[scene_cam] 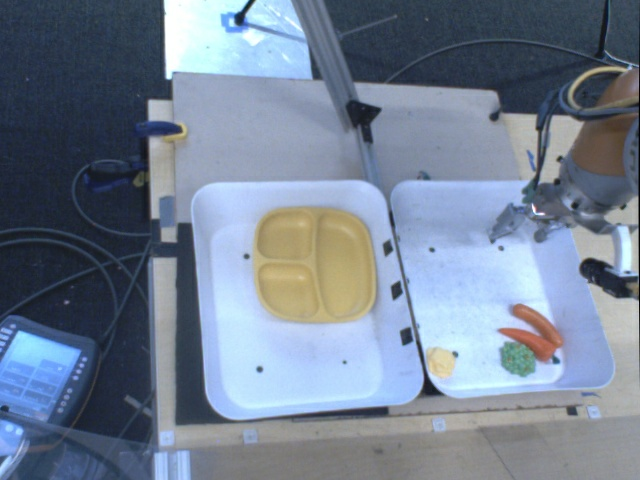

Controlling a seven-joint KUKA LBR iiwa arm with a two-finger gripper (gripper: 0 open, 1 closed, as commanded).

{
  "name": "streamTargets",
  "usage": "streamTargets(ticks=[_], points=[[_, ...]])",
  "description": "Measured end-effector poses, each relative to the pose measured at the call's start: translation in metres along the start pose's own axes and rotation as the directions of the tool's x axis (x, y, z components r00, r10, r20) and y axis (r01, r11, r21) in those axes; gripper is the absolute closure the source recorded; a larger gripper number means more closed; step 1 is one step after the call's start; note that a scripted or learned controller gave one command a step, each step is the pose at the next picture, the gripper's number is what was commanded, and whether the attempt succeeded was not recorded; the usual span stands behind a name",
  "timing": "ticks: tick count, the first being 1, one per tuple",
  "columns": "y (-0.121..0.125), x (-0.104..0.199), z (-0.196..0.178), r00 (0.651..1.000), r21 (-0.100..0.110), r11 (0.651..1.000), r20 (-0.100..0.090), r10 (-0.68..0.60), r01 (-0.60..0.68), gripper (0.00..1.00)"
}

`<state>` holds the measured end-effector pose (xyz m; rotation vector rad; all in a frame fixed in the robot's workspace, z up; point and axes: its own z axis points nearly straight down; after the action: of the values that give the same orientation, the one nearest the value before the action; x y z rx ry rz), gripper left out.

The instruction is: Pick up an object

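White bins sit side by side on the bench (300, 118). Left bin (215, 368) holds a yellow divided plate (315, 265), three compartments, lying flat slightly toward 12 o'clock of bin centre. Right bin (460, 278) holds the small items, all bunched at its 5 o'clock corner: two orange carrot-like sticks (535, 330) lying slanted and close together, a green broccoli-like piece (517, 359) just beside them at their 7 o'clock, and a pale yellow lump (441, 362) well apart from the green piece, at 9 o'clock from it, near the bin's front wall.

Arm comes in from 3 o'clock, orange band visible at the frame's upper right. Gripper (522, 221) sits over the right bin's 1 o'clock area, well apart from the items. Fingers look spread a little, nothing between them, though the view is small and blurry there.

Grey pole (330, 53) slants across the bench from 12 o'clock. Handheld pendant (35, 368) lies on the floor at 8 o'clock, cables near it.
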<state>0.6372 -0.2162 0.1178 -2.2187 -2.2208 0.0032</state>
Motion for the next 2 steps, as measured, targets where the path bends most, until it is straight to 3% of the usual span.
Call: streamTargets(ticks=[1, 2], points=[[0.001, 0.000, 0.028, 1.000, -0.003, 1.000, 0.001, -0.001, 0.001, 0.00], [0.002, 0.000, 0.014, 1.000, -0.009, 1.000, 0.003, -0.001, 0.002, 1.00]])
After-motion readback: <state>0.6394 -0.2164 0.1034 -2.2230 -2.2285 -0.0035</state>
